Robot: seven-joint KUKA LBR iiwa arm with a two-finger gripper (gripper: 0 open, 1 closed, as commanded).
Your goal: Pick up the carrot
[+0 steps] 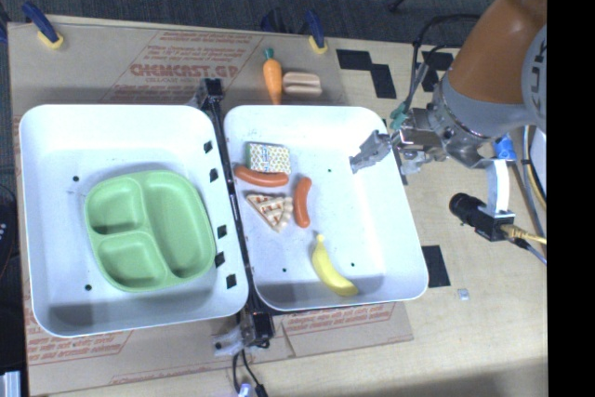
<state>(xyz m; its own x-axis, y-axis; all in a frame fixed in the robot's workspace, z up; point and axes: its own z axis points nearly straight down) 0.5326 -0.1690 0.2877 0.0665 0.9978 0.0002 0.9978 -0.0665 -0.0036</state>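
- Nearest me, the banana (332, 268) lies in the right bin (395, 242).
- My claw (370, 152) hovers over that bin's right side, seemingly open, holding nothing.
- Farthest, the carrot (271, 78) lies on the tabletop (483, 311) behind the bin; approach step, I must reach there.

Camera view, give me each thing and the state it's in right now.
carrot: lying on the bench beyond the right bin, not held
hot dog bun: beside the carrot
banana: lying in the right bin
green plate: flat in the left bin
hand: above the right bin
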